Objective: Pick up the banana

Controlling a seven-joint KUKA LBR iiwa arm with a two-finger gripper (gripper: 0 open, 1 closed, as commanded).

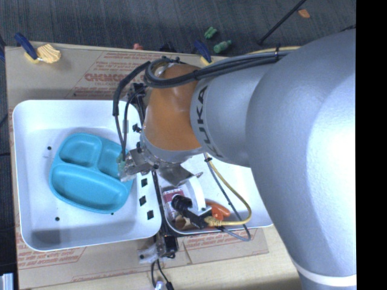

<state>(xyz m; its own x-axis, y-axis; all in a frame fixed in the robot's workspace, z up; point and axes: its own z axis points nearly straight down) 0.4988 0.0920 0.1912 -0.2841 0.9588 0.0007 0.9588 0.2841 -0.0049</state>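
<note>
My gripper (128, 169) hangs low over the right edge of the left bin (30, 162), right beside a blue divided plate (91, 174). The orange wrist band (172, 116) and the grey arm (284, 132) above it cover most of the right bin (257, 222). The gripper's tip is hidden under the wrist, and I see nothing held in it.
The blue plate lies in the middle of the left bin. In the visible front strip of the right bin lie a small orange thing (219, 210), a brown thing (181, 223) and a red and white packet (174, 194). Cables loop around the wrist.
</note>
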